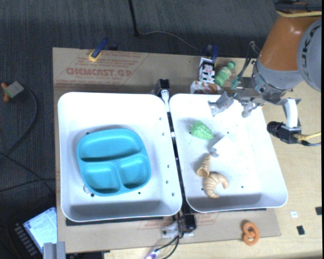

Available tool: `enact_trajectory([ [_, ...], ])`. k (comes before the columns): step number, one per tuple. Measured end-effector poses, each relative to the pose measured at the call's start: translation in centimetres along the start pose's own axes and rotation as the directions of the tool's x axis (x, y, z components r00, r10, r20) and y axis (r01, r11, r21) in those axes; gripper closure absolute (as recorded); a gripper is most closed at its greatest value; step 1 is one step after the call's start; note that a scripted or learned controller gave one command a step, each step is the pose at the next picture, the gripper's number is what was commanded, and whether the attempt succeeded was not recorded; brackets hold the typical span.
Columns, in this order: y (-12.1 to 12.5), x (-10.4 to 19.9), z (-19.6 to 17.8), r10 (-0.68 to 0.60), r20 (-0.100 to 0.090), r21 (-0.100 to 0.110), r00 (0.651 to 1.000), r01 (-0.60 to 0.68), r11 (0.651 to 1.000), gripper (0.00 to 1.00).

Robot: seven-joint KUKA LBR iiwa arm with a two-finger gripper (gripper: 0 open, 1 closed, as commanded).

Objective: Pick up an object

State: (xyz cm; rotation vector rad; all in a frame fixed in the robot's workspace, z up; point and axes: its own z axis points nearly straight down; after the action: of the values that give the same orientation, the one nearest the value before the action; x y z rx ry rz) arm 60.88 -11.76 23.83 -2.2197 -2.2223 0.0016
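The pincer (233,104) hangs spread and empty over the right bin's (259,161) far edge. The green toy (201,129) lies just below-left; descending here, a finger may strike the rim instead.

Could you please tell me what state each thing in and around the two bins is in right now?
gripper: open, raised over the right bin's far edge, nothing between its fingers.
blue divided tray: lying flat in the left bin, right way up.
green toy: resting loose in the right bin.
croissant: lying on the right bin's floor, near its front.
shell: lying just beside the croissant.
orange ring: on the bench, outside the bins.
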Motion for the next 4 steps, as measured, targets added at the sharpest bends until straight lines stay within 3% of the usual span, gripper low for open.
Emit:
enact_trajectory([
  [1, -5.1, 0.1, 12.7, 0.001, 0.006, -0.018, 1.000, -0.001, 1.000, 0.00],
  [2, -10.5, 2.3, 15.0, 0.003, 0.001, -0.007, 1.000, -0.003, 1.000, 0.00],
  [3, -7.7, 2.3, 14.6, 0.001, -0.001, 0.000, 1.000, -0.001, 1.000, 0.00],
  [4, -10.3, 1.1, 14.2, 0.002, 0.000, 0.001, 1.000, -0.002, 1.000, 0.00],
])
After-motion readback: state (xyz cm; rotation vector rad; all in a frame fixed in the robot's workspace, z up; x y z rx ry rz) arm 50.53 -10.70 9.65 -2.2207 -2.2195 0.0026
